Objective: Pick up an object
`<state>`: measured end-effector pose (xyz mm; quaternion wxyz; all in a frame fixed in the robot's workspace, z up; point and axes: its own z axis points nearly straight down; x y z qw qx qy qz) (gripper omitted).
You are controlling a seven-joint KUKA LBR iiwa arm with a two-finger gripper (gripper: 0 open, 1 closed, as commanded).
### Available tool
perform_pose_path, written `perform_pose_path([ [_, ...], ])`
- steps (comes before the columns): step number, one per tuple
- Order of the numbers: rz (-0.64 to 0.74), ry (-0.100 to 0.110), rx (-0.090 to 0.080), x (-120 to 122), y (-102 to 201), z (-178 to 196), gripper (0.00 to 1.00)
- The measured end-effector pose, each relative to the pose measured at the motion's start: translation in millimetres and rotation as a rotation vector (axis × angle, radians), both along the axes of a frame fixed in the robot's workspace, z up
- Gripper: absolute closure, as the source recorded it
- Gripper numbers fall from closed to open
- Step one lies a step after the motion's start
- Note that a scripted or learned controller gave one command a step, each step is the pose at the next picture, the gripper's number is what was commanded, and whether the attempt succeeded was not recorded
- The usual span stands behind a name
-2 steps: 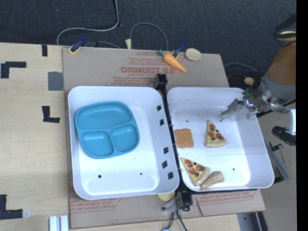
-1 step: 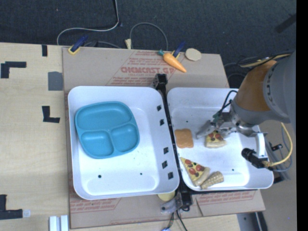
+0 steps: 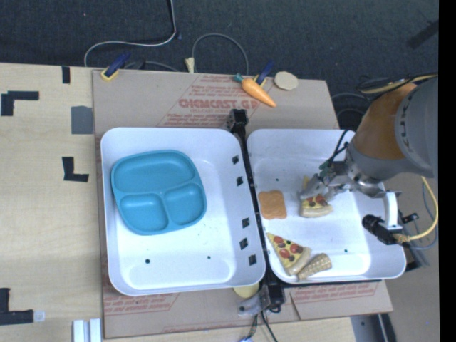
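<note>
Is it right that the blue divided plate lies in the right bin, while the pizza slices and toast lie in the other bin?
Not quite. The camera view shows the blue divided plate in the left bin; the pizza slices and toast lie in the right bin.

End effector (image 3: 318,184) at pizza slice (image 3: 314,206), right bin (image 3: 285,148).

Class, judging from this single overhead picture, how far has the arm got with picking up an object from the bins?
Done: the gripper has reached into the right bin and sits right at a small pizza slice. In hand: nothing visibly; whether that slice is gripped cannot be told. Left: a sure grasp and a lift. The toast, larger pizza slice and cone lie on the bin floor.
</note>
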<state>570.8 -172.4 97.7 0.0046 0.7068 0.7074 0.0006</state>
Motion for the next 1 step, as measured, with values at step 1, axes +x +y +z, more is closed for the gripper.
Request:
perform_pose_path([
  [1,0.009,0.001,0.008,35.4,79.3,66.7,1.0],
])
